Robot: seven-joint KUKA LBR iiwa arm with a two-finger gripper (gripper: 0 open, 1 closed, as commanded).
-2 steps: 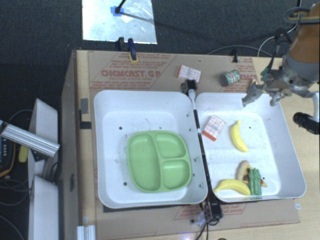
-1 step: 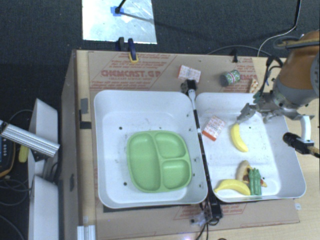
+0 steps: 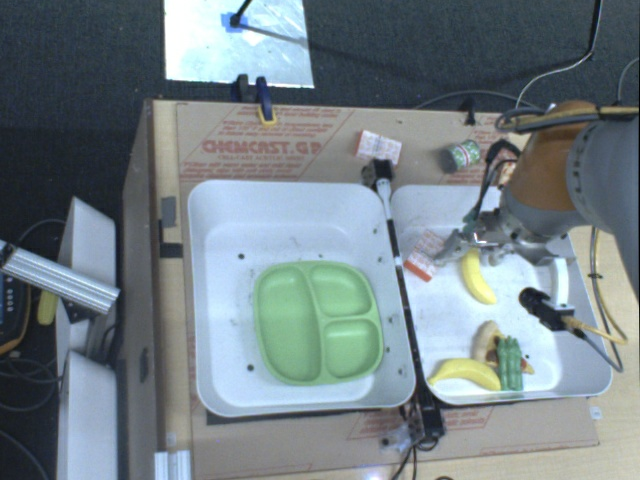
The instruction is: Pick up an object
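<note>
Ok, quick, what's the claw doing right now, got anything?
Claw: low in the right bin, just above a banana; open or closed cannot be told.

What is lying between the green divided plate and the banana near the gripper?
In the camera view, between the green divided plate and the upper banana run the two bins' adjoining walls, then a small red-and-white packet on the right bin's floor.
</note>
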